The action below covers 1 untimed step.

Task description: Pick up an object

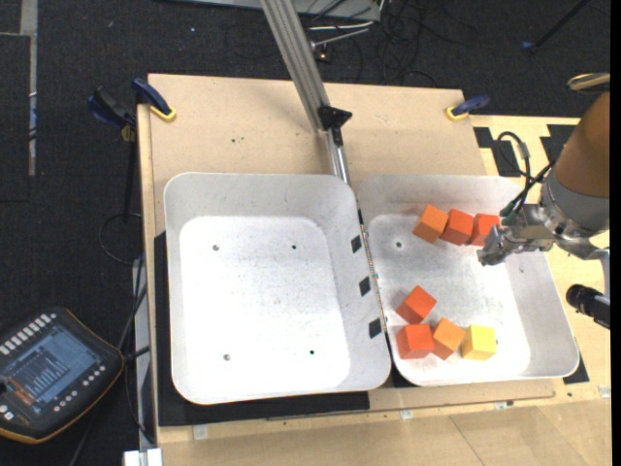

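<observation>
7 blocks in right bin (543,352), jaws (493,250) beside orange block (486,227), grip state unclear

1. The pincer (500,246) sits low at the right bin's (543,352) far right, an orange block row (456,226) touching or just beside it on its left.
2. Nearer the camera, bare bin floor lies open below the pincer.
3. Farther toward the camera, four blocks (441,333) crowd the near wall.
4. Well left of the pincer, past the middle divider (364,260), the left bin's floor (257,289) offers wide room.
5. A slanted metal pole (301,56) crosses above the counter's (243,115) far edge.
</observation>
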Tool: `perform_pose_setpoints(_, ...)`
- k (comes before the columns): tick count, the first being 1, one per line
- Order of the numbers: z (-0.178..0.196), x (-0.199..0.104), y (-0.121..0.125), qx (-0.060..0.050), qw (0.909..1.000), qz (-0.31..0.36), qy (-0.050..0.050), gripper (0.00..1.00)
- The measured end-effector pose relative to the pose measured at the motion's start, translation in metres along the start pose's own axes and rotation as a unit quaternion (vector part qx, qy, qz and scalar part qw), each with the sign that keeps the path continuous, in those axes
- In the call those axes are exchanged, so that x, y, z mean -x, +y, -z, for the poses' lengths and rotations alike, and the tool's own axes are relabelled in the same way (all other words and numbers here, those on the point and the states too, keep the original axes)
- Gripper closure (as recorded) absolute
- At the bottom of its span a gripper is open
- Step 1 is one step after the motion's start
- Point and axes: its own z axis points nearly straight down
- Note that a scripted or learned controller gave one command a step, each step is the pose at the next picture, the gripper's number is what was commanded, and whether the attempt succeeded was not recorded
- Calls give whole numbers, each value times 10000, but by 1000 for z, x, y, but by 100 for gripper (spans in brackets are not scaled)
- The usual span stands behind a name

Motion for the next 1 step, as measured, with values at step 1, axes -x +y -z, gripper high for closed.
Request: perform_pose_setpoints(1, 54, 0, -8, 6, 10000, -4, -4, 100)
